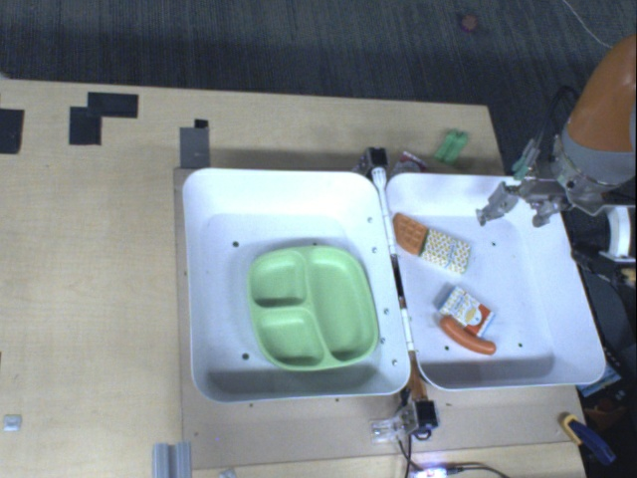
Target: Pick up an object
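Two white bins are set side by side on the desk [90,267]. An open, empty claw [516,207] is held over the right bin [557,317] – a sausage [468,337], small box [466,309] and wafer [410,233] are seen below-left of it.

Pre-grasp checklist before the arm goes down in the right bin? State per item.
1. Targets present in the right bin: ok. A hot dog, a small printed packet and a waffle-and-packet piece lie there.
2. Gripper free of load: ok, fingers spread with nothing between them.
3. Gripper over a target: not ok, it sits near the bin's upper right, apart from all three.
4. Targets separated: not ok for the hot dog and small packet, which touch.
5. Left bin kept out of the move: ok, it holds the green divided plate.
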Action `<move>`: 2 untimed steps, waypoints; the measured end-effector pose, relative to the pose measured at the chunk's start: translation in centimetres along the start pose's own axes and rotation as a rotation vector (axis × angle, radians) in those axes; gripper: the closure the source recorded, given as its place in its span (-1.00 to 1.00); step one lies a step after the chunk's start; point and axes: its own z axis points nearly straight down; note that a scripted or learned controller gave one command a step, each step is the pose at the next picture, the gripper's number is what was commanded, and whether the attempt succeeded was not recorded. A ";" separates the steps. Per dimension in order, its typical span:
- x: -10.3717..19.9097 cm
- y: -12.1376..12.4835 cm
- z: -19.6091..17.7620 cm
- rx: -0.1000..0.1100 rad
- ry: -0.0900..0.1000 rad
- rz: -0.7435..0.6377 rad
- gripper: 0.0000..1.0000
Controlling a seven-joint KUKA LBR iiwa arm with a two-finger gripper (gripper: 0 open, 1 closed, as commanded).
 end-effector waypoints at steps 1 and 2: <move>-0.6 -4.3 10.0 -0.002 -0.002 0.003 -1.00; 5.0 -9.2 10.6 -0.006 -0.002 0.001 -1.00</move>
